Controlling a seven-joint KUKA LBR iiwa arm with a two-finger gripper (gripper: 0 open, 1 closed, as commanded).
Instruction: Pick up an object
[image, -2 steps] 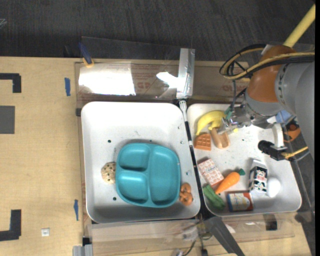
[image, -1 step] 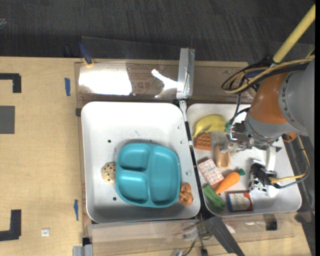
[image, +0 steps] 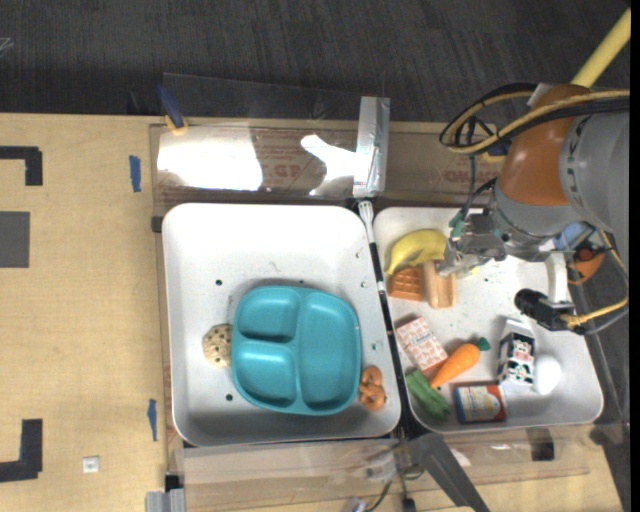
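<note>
Fingers (image: 462, 250) over right bin (image: 580, 400) | banana (image: 415, 247) just left

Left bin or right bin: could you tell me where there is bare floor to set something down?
Left bin: bare strip along its far side, above the teal tray. Right bin: small patch between the gripper and the milk carton; its near-left side, around the carrot, is crowded.
</note>
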